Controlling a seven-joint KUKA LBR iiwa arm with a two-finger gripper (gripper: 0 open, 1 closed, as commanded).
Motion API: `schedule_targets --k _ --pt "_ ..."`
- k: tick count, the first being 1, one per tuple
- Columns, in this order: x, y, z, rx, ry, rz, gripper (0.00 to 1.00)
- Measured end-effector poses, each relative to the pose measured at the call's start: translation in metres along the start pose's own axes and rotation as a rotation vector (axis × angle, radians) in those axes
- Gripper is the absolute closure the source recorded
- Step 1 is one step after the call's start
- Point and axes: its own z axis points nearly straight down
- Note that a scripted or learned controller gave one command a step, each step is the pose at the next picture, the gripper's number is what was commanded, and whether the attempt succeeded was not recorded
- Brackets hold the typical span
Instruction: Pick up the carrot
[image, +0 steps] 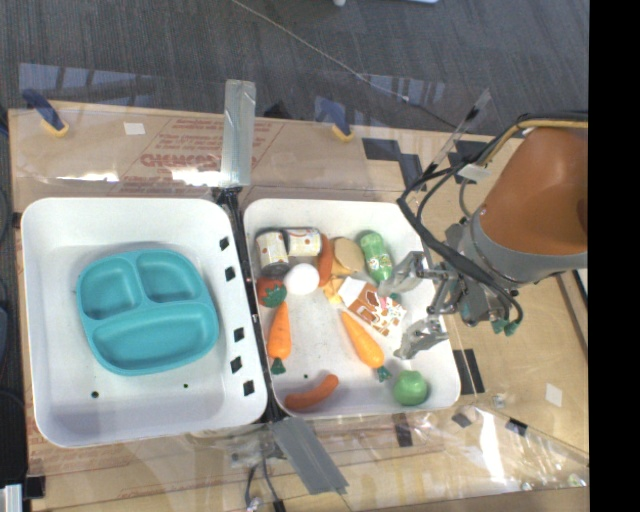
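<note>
Camera view: jaws spread open, empty, just right of carrot.

Divided plate in left bin; carrot in right bin.

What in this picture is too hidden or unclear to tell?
- Arm: cut off by the camera view's right side.
- Small cans: labels too small to read.
- Snack packet: print blurred, partly overlapping a carrot.
- Red item: half hidden behind the white ball.

Carton overlaps one carrot's upper end.
</note>
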Motion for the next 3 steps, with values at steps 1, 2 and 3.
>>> schedule_targets --k 1,2,3 --pt "-0.011 0.034 0.170 -0.005 0.009 0.113 0.00" --pt "-0.014 0.034 0.156 -0.002 0.000 0.104 1.00" --pt "-0.072 0.045 0.012 0.002 -0.014 -0.004 1.00"
